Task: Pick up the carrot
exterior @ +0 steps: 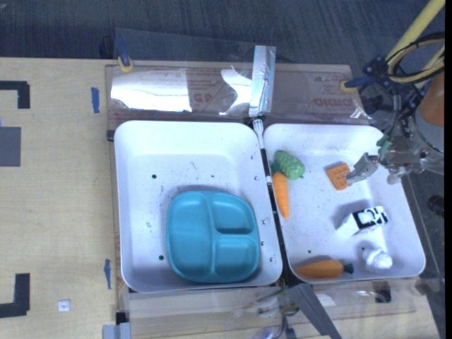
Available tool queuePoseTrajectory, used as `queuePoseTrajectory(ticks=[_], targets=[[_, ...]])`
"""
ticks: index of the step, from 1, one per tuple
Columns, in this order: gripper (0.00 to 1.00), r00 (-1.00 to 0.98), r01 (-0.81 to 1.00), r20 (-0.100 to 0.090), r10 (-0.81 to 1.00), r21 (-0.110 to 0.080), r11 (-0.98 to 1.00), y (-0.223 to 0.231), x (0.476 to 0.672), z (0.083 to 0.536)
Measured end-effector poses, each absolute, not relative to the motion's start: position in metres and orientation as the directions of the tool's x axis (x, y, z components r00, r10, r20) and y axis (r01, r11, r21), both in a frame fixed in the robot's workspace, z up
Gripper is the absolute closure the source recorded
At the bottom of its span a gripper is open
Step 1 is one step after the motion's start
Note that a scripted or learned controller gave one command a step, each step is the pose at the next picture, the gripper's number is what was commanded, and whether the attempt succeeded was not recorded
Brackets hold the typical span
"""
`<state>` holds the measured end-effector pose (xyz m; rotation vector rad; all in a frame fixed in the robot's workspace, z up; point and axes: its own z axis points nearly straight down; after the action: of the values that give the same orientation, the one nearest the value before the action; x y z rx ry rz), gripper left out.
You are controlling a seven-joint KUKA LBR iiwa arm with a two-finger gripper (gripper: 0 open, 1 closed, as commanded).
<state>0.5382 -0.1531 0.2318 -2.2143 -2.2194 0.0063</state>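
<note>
An orange carrot (282, 195) lies along the left wall of the right bin (402, 210), its leafy green top (289, 165) pointing toward the back. A second orange carrot-like piece (320, 268) with a dark green end lies by the bin's front wall. My gripper (377, 172) hovers over the right bin's back right part, well to the right of the leafy carrot. Its fingers stand open with nothing between them, and one fingertip (358, 172) is close to a small orange block (337, 176).
A black-and-white object (369, 218) and a white bottle (378, 259) lie in the right bin's front right part. The left bin (141, 161) holds a teal divided plate (212, 236). Cables and the arm crowd the right edge.
</note>
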Motion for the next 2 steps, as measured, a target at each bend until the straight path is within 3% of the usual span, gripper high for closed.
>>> queuePoseTrajectory(ticks=[1,2], targets=[[0.0,0.121,0.993,0.0,0.993,0.001,-0.121,-0.13,0.54,0.086],[0.0,-0.402,0.916,-0.003,0.916,0.001,0.402,-0.185,0.583,0.249]])
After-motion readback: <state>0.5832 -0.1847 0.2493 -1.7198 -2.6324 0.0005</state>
